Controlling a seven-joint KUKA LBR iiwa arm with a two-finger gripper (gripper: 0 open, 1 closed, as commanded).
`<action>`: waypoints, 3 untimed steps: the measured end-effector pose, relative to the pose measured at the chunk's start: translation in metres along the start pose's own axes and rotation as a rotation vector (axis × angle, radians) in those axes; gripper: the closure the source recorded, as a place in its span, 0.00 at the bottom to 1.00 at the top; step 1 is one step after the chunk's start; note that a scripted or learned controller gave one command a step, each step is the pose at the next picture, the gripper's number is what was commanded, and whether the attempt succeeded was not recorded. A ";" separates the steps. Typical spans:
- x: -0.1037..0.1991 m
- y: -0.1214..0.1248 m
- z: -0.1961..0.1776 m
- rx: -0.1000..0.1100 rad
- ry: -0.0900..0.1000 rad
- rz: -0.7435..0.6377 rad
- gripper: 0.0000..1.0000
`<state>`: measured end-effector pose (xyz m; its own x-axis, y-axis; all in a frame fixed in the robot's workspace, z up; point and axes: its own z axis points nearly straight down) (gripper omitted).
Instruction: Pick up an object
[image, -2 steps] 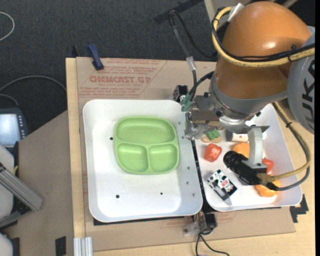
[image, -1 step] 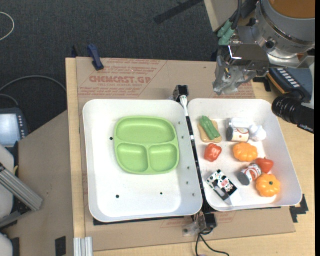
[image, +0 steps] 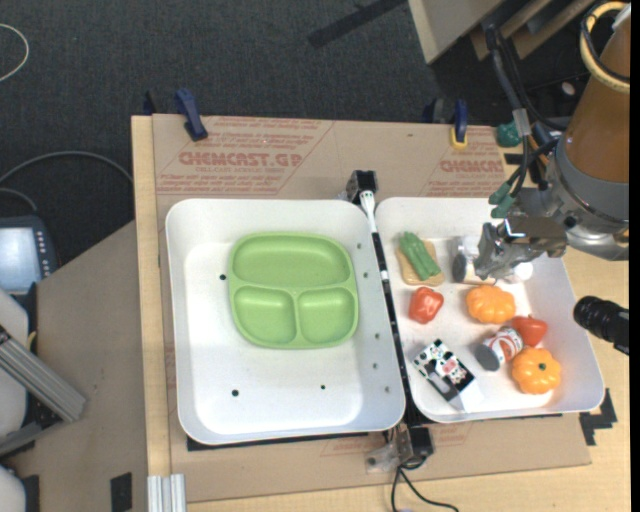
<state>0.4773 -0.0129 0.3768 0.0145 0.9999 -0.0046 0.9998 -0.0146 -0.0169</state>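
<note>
My gripper (image: 484, 266) hangs over the back of the right bin (image: 580, 395), just above an orange pumpkin (image: 490, 303). Nothing shows between its fingers. To its left lies a green vegetable on a tan slab (image: 419, 257). A red pepper (image: 426, 304) sits near the bin's left side. A black-and-white patterned object (image: 444, 367) lies at the front left. A small red-and-white can (image: 504, 346), a red piece (image: 530, 329) and a second orange pumpkin (image: 536, 371) cluster at the front right.
The left bin (image: 195, 300) holds a green divided plate (image: 294, 289). A black bar (image: 375, 262) runs between the two bins. A black cylinder (image: 604, 320) juts in at the right edge. Clamps (image: 190, 113) hold the brown board at the back.
</note>
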 end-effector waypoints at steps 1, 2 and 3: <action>-0.007 0.002 -0.067 -0.025 0.004 -0.014 1.00; -0.079 0.002 -0.054 -0.015 0.003 -0.007 1.00; -0.177 0.078 0.052 -0.016 0.002 -0.008 1.00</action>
<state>0.5519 -0.1914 0.3246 0.0061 1.0000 -0.0029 1.0000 -0.0061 -0.0014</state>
